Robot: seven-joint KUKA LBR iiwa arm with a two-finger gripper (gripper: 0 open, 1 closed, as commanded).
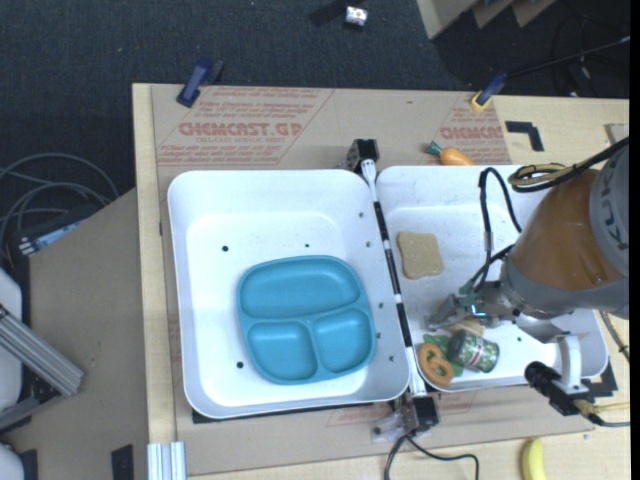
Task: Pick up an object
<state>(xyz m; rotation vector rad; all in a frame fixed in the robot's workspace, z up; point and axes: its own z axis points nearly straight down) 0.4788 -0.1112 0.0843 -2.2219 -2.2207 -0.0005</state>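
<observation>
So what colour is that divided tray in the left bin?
Light blue: the divided tray shows plainly in the camera view.

A blue tray (304, 317) lies in the left bin (200, 228). Cables (50, 183) lie on the dark floor (100, 28) left of the table (160, 268).

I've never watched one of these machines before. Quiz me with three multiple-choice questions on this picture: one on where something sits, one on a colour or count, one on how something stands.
1. Where does the blue tray lie?
A. In the left bin
B. In the right bin
C. On the floor

2. What colour is the flat square piece in the right bin?
A. Green
B. Tan
C. Black

3. How does the green can stand?
A. Upright
B. Lying on its side
C. Stacked on the blue tray

Answers: 1 A, the tray rests in the left bin. 2 B, the piece is tan like toast. 3 B, the can lies sideways beside the gripper.
</observation>
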